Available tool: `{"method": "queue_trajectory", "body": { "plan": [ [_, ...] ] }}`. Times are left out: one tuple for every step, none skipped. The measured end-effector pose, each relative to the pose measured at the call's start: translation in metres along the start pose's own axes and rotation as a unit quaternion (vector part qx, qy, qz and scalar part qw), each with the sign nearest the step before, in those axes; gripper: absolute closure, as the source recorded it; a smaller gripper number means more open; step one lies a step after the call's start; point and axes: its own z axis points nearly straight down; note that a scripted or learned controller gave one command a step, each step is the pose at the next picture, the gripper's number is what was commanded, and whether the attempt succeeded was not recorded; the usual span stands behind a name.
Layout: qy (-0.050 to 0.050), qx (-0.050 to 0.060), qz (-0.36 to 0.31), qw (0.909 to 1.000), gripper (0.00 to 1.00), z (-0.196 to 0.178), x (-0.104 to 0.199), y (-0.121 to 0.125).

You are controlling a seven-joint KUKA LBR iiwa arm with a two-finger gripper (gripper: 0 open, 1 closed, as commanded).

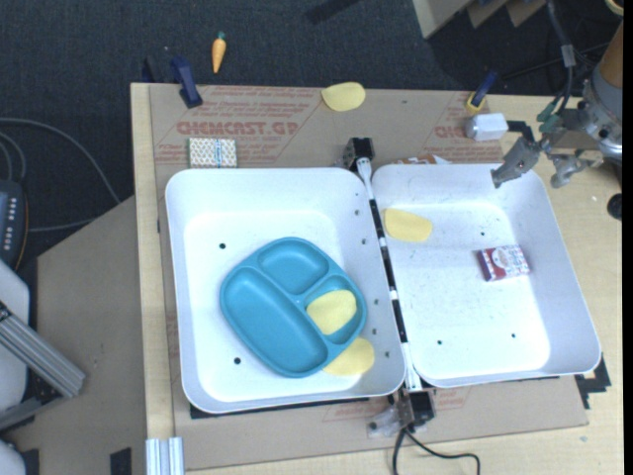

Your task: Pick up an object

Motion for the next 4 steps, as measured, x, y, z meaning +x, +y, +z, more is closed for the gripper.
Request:
{"method": "queue_trajectory", "body": {
  "plan": [
    [0.000,0.001,0.000,1.0000,0.00,0.094,-0.036,-0.029],
    [0.001,0.001,0.000,1.0000,0.00,0.138,-0.034,-0.042],
    [0.001,0.001,0.000,1.0000,0.00,0.146,-0.006,-0.046],
    [-0.001,-0.001,0.000,1.0000,0.00,0.138,-0.042,-0.035]
  ]
}}
